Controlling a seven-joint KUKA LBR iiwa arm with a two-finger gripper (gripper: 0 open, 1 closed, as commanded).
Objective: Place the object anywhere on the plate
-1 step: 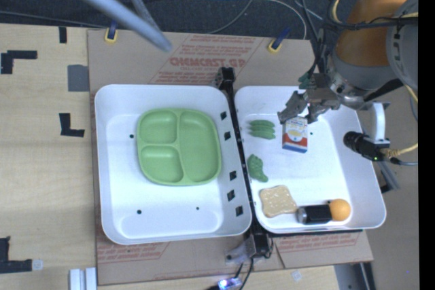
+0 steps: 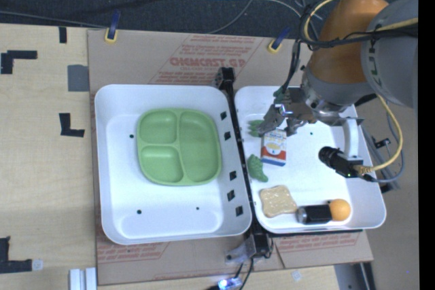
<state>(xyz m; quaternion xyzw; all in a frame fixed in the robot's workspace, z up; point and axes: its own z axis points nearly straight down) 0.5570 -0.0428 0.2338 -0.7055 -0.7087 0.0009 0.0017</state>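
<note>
Camera view shows the gripper [image 2: 277,120] low over the right bin [image 2: 370,210], just above a small milk carton [image 2: 274,147]. I cannot tell if it grips anything. The green plate [image 2: 179,147] sits in the left bin [image 2: 115,214].

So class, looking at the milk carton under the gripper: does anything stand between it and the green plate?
Only the bin walls meeting between the two bins; the carton must be lifted over them. The plate has nothing lying on it.
</note>
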